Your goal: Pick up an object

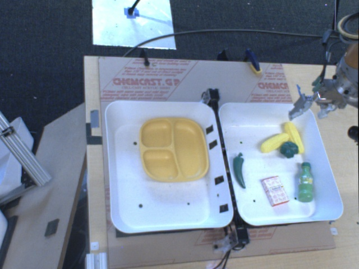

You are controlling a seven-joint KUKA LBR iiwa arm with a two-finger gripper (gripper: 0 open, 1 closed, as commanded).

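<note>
Above the far right corner of the right bin (325,206), the gripper (312,105) hangs from the arm, its two fingers spread apart with nothing between them. It hovers clear of the bin floor, just beyond the near end of the yellow corn cobs, which suggests it is set up for a descent onto that cluster and has not yet committed to a grasp.

Just below the fingers lie two corn cobs (283,139), one angled across the other, with a small dark green piece (289,149) touching them where they meet. That crowding is the likely difficulty: closing on one cob could nudge its neighbour or the green piece. Nearer the front of the same bin, a green bottle (305,182) lies by the right wall, a small red-and-white box (275,190) sits just beside it, and a green pepper (239,170) rests close to the divider, well apart from the others and probably the easiest to take cleanly.

Across the divider, the left bin (120,206) bears a yellow sectioned plate (173,149), far from the fingers. Black clips (215,144) line the seam between the bins.
</note>
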